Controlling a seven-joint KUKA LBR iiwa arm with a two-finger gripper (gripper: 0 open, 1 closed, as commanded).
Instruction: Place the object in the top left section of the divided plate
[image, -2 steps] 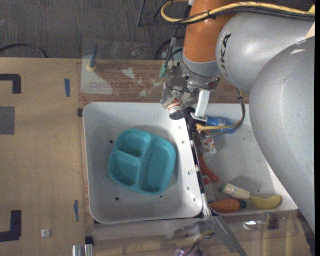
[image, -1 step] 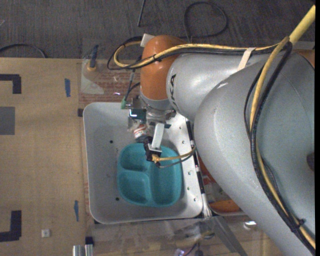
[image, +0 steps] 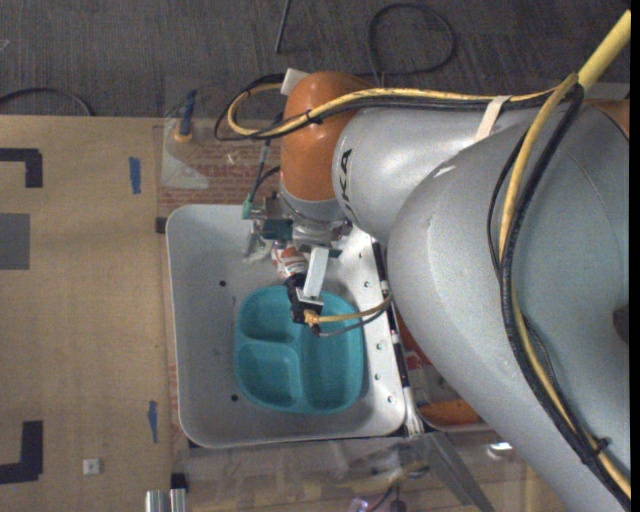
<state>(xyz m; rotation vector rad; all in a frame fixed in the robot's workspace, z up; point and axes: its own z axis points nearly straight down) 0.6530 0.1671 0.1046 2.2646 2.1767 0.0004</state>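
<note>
Camera view, from above at a slant: gripper (image: 282, 243) low over the white bin (image: 200, 300), just beyond the upper rim of the teal divided plate (image: 272, 375). Open or closed: cannot tell, masked by the wrist.

Right under it, a small red-and-white object (image: 290, 264), at the plate's upper edge, between gripper and teal rim. Gripped or merely lying on the bin floor: cannot tell. Too small and too covered to give a long axis.

Key relation for the coming move: plate's upper left section down and slightly left of the object as seen here, near, with only the rim between. Probably a short carry over that rim, then a release, provided the object is in fact gripped; otherwise a fresh grasp first.

Arm (image: 450, 200): reaching in from the right, grey bulk across much of the picture, orange band (image: 315, 110) above the wrist, wrist turned down toward the bin.
</note>
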